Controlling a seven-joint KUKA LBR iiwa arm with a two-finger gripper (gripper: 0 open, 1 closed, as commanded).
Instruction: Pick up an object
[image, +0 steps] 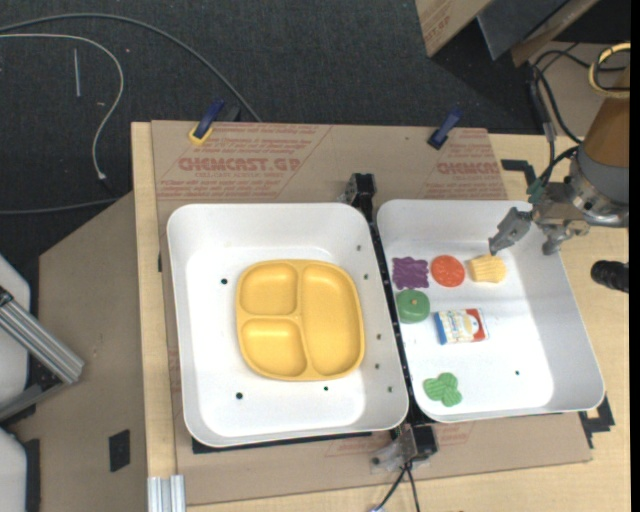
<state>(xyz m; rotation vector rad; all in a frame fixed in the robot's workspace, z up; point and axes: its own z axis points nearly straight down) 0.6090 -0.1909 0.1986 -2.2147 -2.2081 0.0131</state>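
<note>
The right bin (560, 330) holds several small toy foods. A purple piece (409, 271), a red-orange disc (447, 271) and a pale yellow piece (487, 268) lie in a row near its back. Below them are a green round piece (412, 305), a white, red and blue packet (459, 326) and a green leafy piece (442, 389) near the front. My gripper (527, 238) hangs over the bin's back right part, just right of and above the yellow piece. It is open, with nothing between its fingers (505, 232).
The left bin (200, 260) holds a yellow divided plate (300, 318). Both bins rest on a cardboard sheet (300, 160) held by blue clamps (207, 124). Cables run at the far right behind the arm (605, 150).
</note>
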